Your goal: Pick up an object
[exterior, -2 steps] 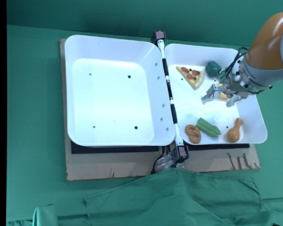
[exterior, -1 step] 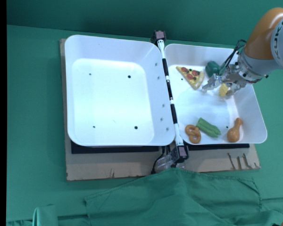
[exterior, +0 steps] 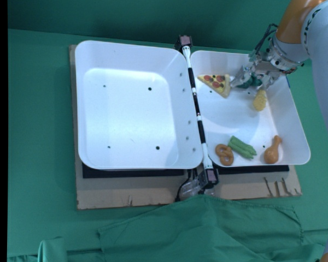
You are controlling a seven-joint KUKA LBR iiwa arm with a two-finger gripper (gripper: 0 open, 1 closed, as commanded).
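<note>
At the right-hand bin's (exterior: 295, 146) far corner: gripper (exterior: 251, 81), lowered among the toy food, between the pizza slice (exterior: 216, 83) and the yellow corn cob (exterior: 259, 99); something small and green sits right at its tip. Whether the claw is apart, together or clamped cannot be told. Step in hand, by judgement: reaching for a pick. Next move calls for closing squarely on one item and lifting clear. Also present, near edge: pretzel (exterior: 224, 154), green beans (exterior: 242, 147), drumstick (exterior: 272, 149). Left-hand bin (exterior: 131, 105): alongside.

Bright, even overhead light; soft glare on the left bin (exterior: 93, 64); slightly soft focus.
</note>
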